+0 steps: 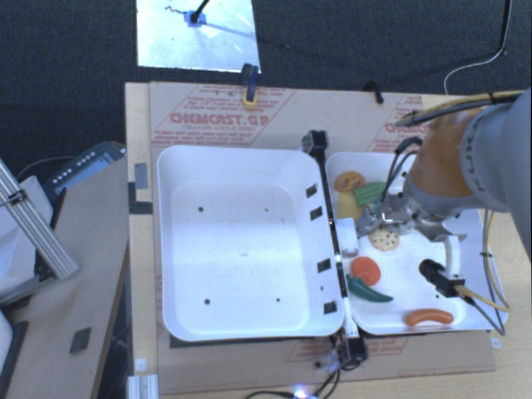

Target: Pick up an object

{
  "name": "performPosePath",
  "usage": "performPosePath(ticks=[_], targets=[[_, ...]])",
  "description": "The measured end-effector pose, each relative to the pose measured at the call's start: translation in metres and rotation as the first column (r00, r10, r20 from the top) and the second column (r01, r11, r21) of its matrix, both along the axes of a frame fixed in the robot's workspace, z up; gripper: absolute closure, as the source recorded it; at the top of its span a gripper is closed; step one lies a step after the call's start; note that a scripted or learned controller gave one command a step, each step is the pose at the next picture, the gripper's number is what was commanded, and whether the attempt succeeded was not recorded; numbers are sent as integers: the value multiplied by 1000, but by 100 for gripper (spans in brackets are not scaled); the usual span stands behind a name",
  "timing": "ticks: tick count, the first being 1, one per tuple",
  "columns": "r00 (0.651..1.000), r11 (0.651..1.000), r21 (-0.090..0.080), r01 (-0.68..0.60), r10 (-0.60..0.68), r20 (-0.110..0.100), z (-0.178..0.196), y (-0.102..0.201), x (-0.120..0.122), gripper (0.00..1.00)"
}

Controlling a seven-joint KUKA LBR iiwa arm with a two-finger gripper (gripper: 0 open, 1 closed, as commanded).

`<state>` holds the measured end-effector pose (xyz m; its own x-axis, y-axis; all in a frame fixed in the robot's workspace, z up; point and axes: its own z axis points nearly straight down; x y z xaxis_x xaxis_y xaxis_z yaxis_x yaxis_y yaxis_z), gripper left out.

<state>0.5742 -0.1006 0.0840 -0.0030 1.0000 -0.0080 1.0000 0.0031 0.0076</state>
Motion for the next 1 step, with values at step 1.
performPosePath(ticks=[1], targets=[[1000,1000,4,1,-1,2,13,1,1,100]])
